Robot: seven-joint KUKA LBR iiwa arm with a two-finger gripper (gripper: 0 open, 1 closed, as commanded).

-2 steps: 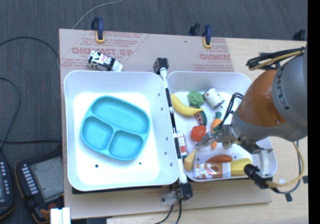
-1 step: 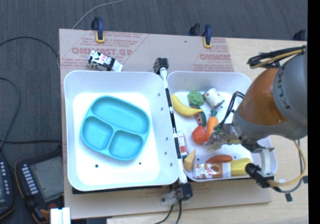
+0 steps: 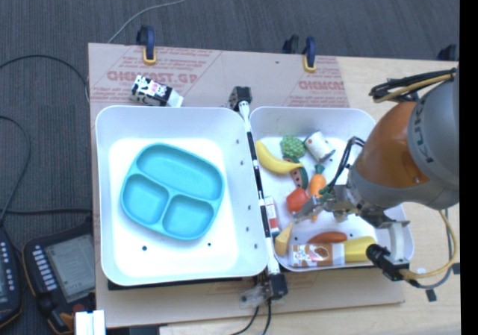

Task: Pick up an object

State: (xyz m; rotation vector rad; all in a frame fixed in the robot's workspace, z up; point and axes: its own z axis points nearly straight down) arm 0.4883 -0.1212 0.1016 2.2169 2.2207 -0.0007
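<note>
The right bin [image 3: 351, 113] holds a heap of small toy foods. A yellow banana [image 3: 275, 161] lies near the bin's left wall, with a green leafy piece [image 3: 293, 148] just beside it and a white cylinder [image 3: 319, 145] to the right of that. Below them are a small carrot [image 3: 319, 181] and a red tomato [image 3: 297, 199]. At the near wall lie a red sausage-like piece [image 3: 326, 237], a printed packet [image 3: 317, 254] and a long yellow piece [image 3: 360, 248].

The claw [image 3: 317, 205] is low over the middle of this bin, just beside the tomato and the carrot. I cannot tell if it is apart or together, or if it holds something.

The left bin [image 3: 119, 251] carries a blue divided plate [image 3: 173, 190]. Both bins stand on the wooden worktop [image 3: 224, 72].
</note>
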